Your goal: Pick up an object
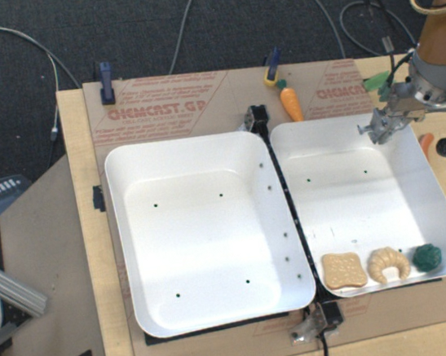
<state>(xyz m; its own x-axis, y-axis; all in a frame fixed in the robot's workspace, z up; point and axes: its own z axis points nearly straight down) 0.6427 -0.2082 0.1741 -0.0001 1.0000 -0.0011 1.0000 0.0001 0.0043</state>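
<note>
Three small objects line the near edge of the right bin [349, 196]: a tan waffle-like square [343, 270], a pale croissant [388, 264] and a dark green ball [427, 256]. An orange carrot [291, 104] lies on the cardboard just behind the bins. My gripper [382, 128] hangs over the right bin's far right corner, well away from the three objects, with nothing visible between its fingers. The arm's orange band [439, 40] shows at the right edge.
The left bin [201, 229] sits beside the right one, joined by a black divider. Blue clamps [105, 81] hold the cardboard base at the back. Cables run across the dark floor behind.
</note>
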